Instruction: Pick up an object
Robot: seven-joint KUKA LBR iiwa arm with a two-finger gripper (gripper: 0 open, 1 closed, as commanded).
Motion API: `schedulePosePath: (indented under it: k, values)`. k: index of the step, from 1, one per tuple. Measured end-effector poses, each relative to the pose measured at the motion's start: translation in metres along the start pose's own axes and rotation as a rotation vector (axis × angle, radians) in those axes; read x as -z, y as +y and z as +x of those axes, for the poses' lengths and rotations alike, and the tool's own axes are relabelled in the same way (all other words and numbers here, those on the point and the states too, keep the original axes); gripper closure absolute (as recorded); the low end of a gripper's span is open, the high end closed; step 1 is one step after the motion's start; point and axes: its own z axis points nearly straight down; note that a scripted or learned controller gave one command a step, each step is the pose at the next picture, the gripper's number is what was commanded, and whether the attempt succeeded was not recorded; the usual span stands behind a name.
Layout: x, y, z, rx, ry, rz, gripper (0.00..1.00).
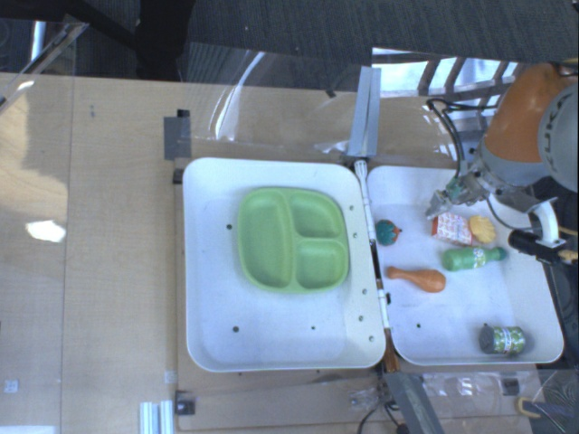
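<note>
Snack packet (451, 229) in rt bin (412, 333); end effector (455, 194) just above, grip state unclear.

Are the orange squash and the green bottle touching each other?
Apart. The camera view shows bare white bin floor between the orange squash and the green bottle.

A pale wooden benchtop (90, 242) filled most of the view, with bright patches of light lying on its left side. Beyond its far edge ran dark grey ribbed flooring (362, 12). A clear curved plastic sheet (271, 98) stood at the back, beside an upright grey metal post (365, 111).
</note>
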Motion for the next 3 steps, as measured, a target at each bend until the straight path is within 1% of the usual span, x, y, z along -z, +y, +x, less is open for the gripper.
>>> schedulePosePath:
  k: [1, 2, 3]
  values:
    - [0.099, 0.006, 0.091, -0.024, 0.007, 0.009, 1.0]
    - [0.098, 0.005, 0.09, -0.025, 0.008, 0.01, 0.0]
    - [0.011, -0.032, 0.057, -0.001, 0.008, 0.013, 0.0]
